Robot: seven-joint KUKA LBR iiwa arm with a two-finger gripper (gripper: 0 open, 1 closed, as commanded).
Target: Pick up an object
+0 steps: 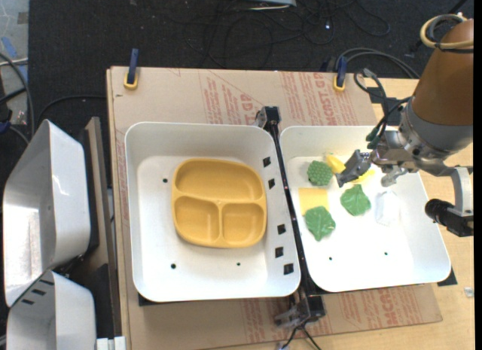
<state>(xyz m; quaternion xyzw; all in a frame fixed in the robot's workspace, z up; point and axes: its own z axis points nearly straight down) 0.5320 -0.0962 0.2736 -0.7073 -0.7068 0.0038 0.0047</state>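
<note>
While I watch from the overhead camera, my gripper (pixel 360 169) hangs low over the right bin (pixel 392 266), and I cannot tell how its fingers stand. Nothing shows as held. Nearest is a green leafy piece (pixel 355 202), just below the gripper toward the bin's front; another green piece (pixel 319 223) lies farther left, a bumpy green one (pixel 319 172) beside it at left. I judge a short move frontward decides this.

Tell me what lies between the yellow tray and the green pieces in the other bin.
In the camera view, between the yellow tray and the green pieces run the two bins' touching white rims with black clips.
</note>
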